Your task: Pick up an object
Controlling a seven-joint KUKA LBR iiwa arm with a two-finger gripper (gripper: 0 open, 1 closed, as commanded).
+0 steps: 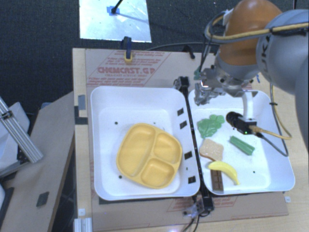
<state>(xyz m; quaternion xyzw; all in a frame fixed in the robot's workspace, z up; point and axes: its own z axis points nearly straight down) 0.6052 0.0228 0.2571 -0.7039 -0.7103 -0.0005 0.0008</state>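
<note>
So on the left there's the left bin, and sitting in it is a yellow divided plate with three compartments, kinda tilted toward the lower middle. A black divider strip runs between the two bins. Moving over to the right bin, that's where all the pickable stuff is: a green leafy piece near the top left, a slice of bread just below it, then a banana under that with a small brown bar touching its lower edge. A green stick lies a bit further right. The gripper hangs over the bin's upper left corner, above the leafy piece, nothing visibly in it. Can't tell if it's apart or together from this angle
</note>
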